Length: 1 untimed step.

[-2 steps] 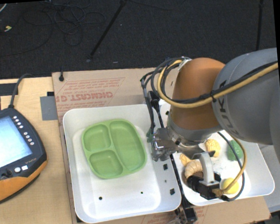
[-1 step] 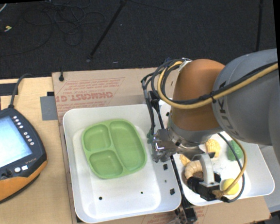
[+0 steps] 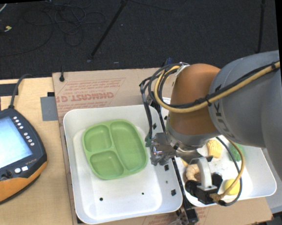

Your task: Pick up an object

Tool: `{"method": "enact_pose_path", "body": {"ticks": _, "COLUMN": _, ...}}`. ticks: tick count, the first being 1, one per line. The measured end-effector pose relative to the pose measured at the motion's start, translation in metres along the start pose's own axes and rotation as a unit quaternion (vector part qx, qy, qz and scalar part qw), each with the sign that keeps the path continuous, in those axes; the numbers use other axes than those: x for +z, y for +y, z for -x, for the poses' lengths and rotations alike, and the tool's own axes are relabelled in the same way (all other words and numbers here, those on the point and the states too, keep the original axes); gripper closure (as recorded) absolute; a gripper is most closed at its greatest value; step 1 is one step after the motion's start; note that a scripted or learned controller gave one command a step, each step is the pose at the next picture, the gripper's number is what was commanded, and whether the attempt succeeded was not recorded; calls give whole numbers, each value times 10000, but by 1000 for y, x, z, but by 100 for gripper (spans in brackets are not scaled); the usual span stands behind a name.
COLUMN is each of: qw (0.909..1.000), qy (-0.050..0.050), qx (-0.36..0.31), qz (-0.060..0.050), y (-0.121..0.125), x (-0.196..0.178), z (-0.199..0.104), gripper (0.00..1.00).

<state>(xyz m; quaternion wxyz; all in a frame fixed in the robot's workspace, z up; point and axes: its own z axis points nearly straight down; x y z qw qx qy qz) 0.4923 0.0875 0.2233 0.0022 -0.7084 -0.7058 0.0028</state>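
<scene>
A green divided plate (image 3: 115, 148) lies flat in the left bin (image 3: 90, 202), toward its upper middle. My gripper (image 3: 159, 153) hangs under the orange wrist band, over the wall between the two bins, just right of the plate's right edge. In the right bin (image 3: 265, 182) a yellow ribbed piece (image 3: 214, 148) shows beside the wrist, a yellow object (image 3: 231, 187) lies near the front, and a tan piece (image 3: 191, 171) sits close to the dividing wall. The arm hides most of the right bin.
A teach pendant (image 3: 9, 150) with a screen rests on the bench left of the bins. Cardboard (image 3: 95, 91) lies under both bins. A green strip (image 3: 238, 156) curves through the right bin.
</scene>
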Motion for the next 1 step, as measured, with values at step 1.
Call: {"method": "enact_pose_path", "body": {"ticks": 1, "qw": 10000, "qy": -1, "qx": -20, "qz": 1, "y": 2, "x": 6, "z": 3, "gripper": 100}}
